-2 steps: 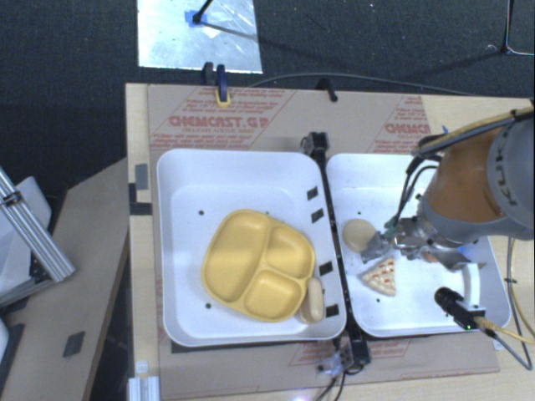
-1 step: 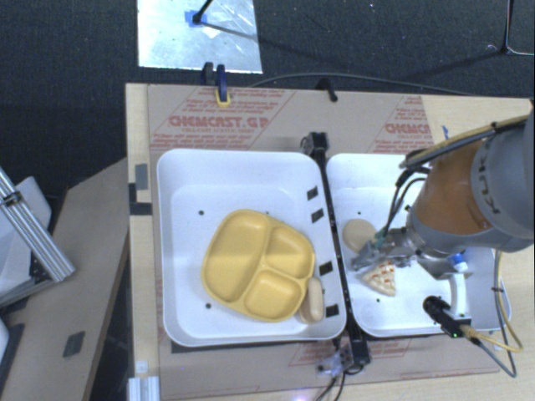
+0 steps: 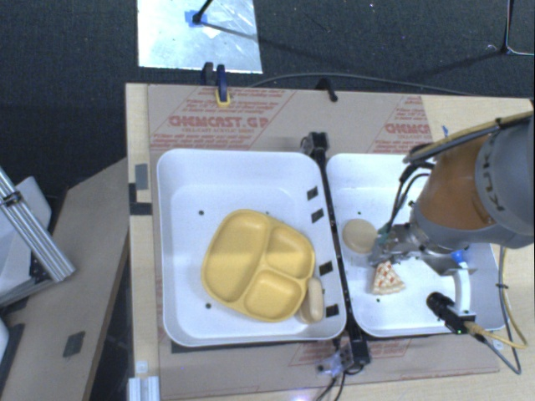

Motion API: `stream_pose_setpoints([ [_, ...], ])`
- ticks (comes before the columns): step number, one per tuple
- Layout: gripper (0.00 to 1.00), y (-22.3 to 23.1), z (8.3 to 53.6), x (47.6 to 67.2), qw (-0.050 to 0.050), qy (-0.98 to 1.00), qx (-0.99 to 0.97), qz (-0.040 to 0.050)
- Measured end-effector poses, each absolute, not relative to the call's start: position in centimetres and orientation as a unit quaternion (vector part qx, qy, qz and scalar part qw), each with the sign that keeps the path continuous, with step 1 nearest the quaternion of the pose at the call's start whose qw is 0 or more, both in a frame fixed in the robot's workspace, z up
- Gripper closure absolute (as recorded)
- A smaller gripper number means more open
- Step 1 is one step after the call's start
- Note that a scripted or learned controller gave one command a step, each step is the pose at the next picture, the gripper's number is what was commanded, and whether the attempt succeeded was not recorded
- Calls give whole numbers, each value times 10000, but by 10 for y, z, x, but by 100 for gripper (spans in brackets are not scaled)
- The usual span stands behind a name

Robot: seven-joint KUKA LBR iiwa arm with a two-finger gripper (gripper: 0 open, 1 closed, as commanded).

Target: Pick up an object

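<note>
Here the pizza slice [image 3: 387, 279] points up toward the tool [image 3: 389, 250], whose opening I cannot tell.

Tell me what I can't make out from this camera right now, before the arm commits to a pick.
- Gripper, camera view: the wrist covers its fingers, so open or shut is unreadable.
- Pizza slice: whether the gripper touches it is hidden where they meet.
- Round tan piece: too small and blurred to identify.
- Arm: cut off by the right edge.

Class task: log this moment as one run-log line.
arm: over right bin | gripper: above pizza slice | round cookie: beside | held: nothing visible
</note>
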State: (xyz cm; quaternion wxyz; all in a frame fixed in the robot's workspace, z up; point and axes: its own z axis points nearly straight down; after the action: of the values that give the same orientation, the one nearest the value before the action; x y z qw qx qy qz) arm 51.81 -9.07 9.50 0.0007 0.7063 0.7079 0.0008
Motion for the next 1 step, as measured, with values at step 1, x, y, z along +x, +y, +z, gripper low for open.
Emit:
stream_pose_setpoints([
  [1, 100, -95, 139, 522, 23, 7082, 7060, 15],
])
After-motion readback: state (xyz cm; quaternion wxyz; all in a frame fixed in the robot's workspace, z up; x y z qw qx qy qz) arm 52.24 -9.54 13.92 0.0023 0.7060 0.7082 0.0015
